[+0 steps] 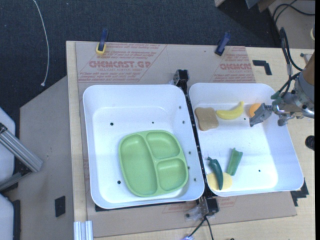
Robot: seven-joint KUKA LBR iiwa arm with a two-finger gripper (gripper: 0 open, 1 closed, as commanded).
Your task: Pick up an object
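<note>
A: Start at the near edge. What lies closest?

B: In the left bin (95, 134) a green divided tray (152, 161) sits flat toward the front, nothing in its three compartments. In the right bin (280, 154), at the near-left corner, a yellow piece (221, 182) lies under a dark green one (215, 168), with a lighter green stick (234, 162) just beside them, tilted. They look tumbled together, loose items left to be grabbed in any order.

A: And further back?

B: Toward the far side of the right bin, a tan, bread-like slab (205, 118) lies against the left wall, a banana (231, 112) touching its right edge. Right of the banana is a small orange thing (255, 108), too small to name.

A: The arm?

B: It comes in from the right, low over the far-right part of that bin. The gripper (261, 115) is right beside the orange thing, so I'd judge that is the target. The fingers look slightly parted, but whether they pinch anything I cannot tell.

A: So nothing lifted?

B: I wouldn't claim a hold. Everything appears to rest on the bin floor.
</note>
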